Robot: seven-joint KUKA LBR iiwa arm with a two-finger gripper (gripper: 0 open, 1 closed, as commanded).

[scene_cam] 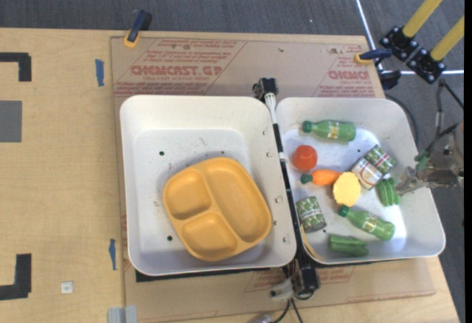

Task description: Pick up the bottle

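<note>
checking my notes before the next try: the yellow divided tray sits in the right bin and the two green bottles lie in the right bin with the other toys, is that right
Not quite. In the camera view the yellow divided tray sits in the left bin, not the right one. The rest holds: both green bottles, one near the far wall and one nearer the front, lie in the right bin with the other toys.

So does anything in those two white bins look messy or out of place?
Nothing looks spilled or broken. The toy food in the right bin is just jumbled: both green bottles lie on their sides. The yellow tray sits askew in the left bin.
</note>
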